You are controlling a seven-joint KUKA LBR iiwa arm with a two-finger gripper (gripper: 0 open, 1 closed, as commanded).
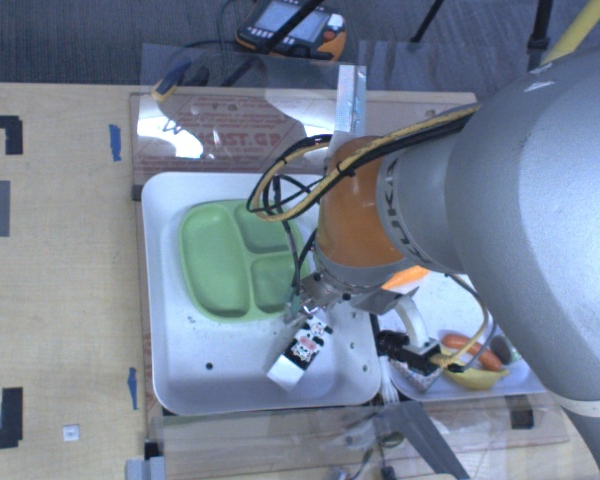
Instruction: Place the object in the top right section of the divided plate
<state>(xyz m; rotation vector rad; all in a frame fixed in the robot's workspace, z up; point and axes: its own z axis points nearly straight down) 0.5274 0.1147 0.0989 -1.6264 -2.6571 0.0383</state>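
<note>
Object [302, 351]: small white box or carton with black markings, lower centre of frame, lying tilted on the floor of the left white bin [170, 268], just below and right of the green divided plate [220, 258]. Looks apart from the plate rim, not on it.

Plate sits in the same bin, centre-left of frame, one large section on the left and two smaller ones on the right. The upper right section is partly covered by the arm [400, 208] and its cables.

Pincer [310, 313] is right above the object's upper end, under the orange band of the wrist. Seems to be touching or almost touching the top of the box, but the wrist blocks the fingertips. Can't tell whether it is spread or pinched, or whether the box is actually held.

Step in hand, my read: grasp or lift-off stage, placing not yet done. To do it well: get a firm centred grip across the narrow side of the box, lift straight up clear of the bin floor and plate rim, carry up and left in frame to the small upper right section, lower inside the divider ridges before release. Risk: the tilted box slips or pivots.

Right bin at lower right holds other items, including something banana-like [475, 376].
</note>
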